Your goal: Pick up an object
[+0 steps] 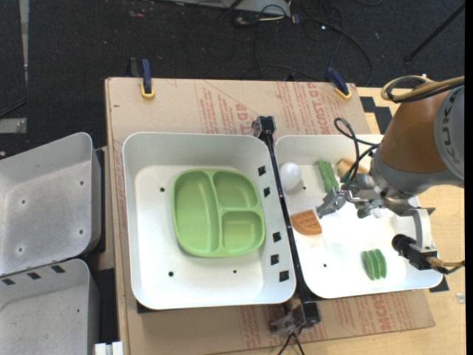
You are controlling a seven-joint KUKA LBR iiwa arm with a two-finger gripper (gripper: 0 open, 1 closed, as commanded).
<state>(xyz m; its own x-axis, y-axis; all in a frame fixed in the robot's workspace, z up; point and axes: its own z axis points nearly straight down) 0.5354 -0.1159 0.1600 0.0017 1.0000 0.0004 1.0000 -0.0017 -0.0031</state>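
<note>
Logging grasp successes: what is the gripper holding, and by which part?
Nothing visible: the gripper hangs above the orange piece with nothing between its fingers.

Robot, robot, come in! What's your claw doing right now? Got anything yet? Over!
Gripper low in right bin, nothing held. Orange piece just beside it, white egg and green stick close by. Nothing blocking.

A green divided plate (219, 213) lies in the left bin (140, 198), well left of the gripper (330, 204) (two clamps (147, 87) sit far beyond it).

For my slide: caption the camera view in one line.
Gripper poised over the right bin above an orange piece; green divided plate in left bin.
</note>
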